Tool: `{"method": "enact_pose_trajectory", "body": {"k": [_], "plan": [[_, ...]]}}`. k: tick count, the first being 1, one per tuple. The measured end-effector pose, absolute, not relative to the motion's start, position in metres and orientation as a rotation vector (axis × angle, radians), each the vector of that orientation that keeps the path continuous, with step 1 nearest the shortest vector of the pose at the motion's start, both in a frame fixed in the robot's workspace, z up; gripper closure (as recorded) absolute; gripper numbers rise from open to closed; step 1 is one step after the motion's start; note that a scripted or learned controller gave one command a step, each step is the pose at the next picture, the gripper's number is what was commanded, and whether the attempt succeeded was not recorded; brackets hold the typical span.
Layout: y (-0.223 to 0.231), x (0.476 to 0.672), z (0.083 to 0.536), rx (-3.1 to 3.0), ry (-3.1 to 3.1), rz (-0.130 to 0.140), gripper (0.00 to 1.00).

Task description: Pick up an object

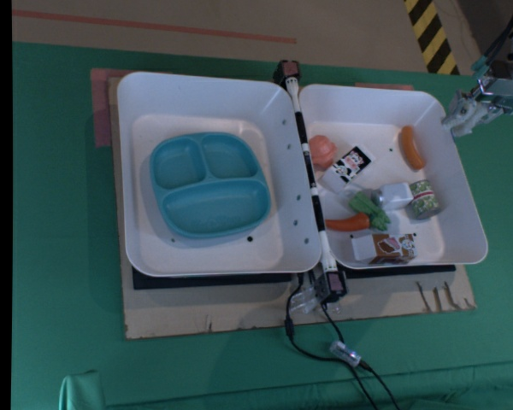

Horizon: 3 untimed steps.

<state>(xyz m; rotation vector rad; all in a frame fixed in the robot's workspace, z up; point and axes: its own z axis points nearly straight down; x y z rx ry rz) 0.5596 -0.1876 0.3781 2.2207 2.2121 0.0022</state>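
1. Nearest me: black cable (325, 342) with a small connector, trailing off the cardboard base (239, 314).
2. Gripper (463, 116) hovers just outside the right bin's (462, 195) far-right rim, holding nothing; I can't tell how far apart its fingers are.
3. Candidates sit crowded in the right bin: carrot (350, 223), cow-print carton (349, 166), sausage (411, 147), can (425, 199).
4. Risk: clipping the rim on entry, or pinching two neighbours at once.
5. No readable text; labels are too small.
6. Left bin (154, 254) holds a blue divided plate (209, 184).

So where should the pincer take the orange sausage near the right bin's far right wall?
Probably across the middle of the orange sausage, from straight above. It lies flat, long and narrow, apart from the other toys, so closing across its short width looks easiest. The pincer is outside the right bin.
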Motion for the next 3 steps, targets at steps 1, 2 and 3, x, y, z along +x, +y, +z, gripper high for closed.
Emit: {"method": "enact_pose_trajectory", "body": {"k": [1,2,3], "plan": [[-0.165,0.542,0.368,2.223,2.215,0.001,1.0],[-0.139,0.52,0.363,2.223,2.215,0.002,1.0],[-0.174,0.578,0.378,2.221,2.212,0.002,1.0]]}}
